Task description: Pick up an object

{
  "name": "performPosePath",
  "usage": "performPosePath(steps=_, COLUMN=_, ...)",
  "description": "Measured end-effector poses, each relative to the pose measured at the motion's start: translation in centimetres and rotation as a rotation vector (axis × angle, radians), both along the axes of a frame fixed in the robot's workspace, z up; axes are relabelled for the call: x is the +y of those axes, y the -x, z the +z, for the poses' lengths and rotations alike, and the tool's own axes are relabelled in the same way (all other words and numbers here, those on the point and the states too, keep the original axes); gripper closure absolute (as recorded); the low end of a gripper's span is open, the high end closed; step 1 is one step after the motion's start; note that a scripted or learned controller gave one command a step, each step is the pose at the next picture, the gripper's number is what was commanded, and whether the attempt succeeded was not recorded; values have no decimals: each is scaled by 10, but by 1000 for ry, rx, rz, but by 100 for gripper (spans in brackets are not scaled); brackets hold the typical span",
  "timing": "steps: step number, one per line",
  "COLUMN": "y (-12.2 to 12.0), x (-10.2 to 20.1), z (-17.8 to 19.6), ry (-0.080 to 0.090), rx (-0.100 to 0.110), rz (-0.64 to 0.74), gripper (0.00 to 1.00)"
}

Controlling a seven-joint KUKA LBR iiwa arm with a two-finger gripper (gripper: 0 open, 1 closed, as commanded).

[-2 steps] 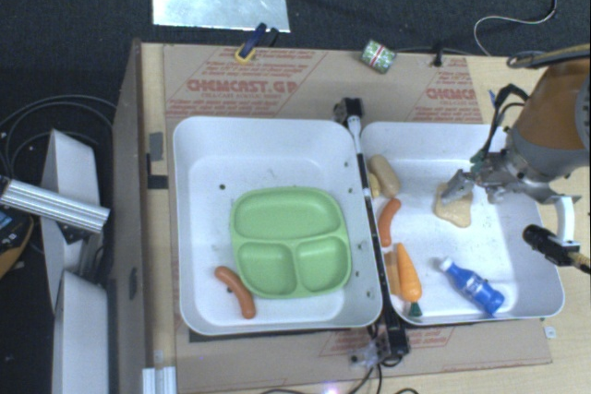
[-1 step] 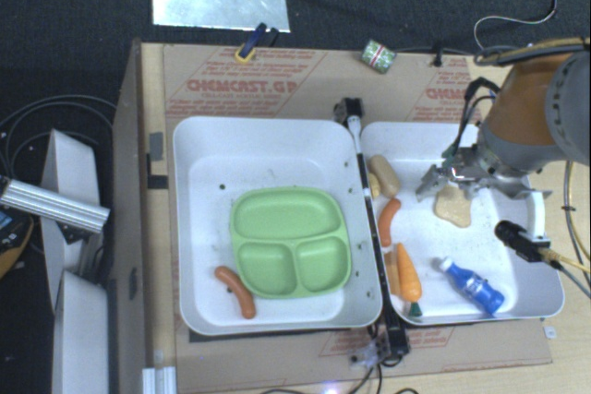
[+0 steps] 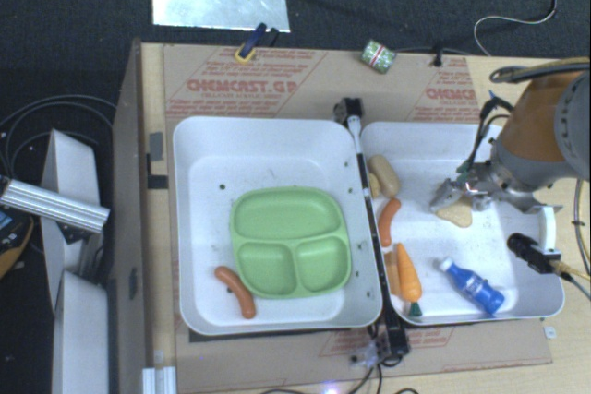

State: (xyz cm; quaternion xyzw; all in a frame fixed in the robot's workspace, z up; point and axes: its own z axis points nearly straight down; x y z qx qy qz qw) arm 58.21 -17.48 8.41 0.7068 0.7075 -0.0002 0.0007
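My gripper (image 3: pixel 459 192) hangs low in the right bin (image 3: pixel 434 150), near its middle, right above a flat beige piece (image 3: pixel 454 216) and touching or almost touching its upper edge. The grey arm with its orange band (image 3: pixel 540 125) comes in from the right. In the same bin a blue bottle (image 3: pixel 472 285) lies toward the front. An orange carrot (image 3: pixel 407 272) lies at the front left, with a reddish sausage (image 3: pixel 389 219) and a tan roll (image 3: pixel 384 173) along the left wall.
The left bin (image 3: pixel 212 171) holds a green divided plate (image 3: pixel 291 240) and a sausage (image 3: pixel 236 291) at its front left. A black fitting (image 3: pixel 529 254) sits by the right bin's right wall. A small green can (image 3: pixel 378 56) lies on the bench behind the bins.
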Motion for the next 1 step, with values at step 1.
performPosePath(steps=1, y=-1, x=0, z=11, ry=0, rx=-3, rz=1, gripper=100)
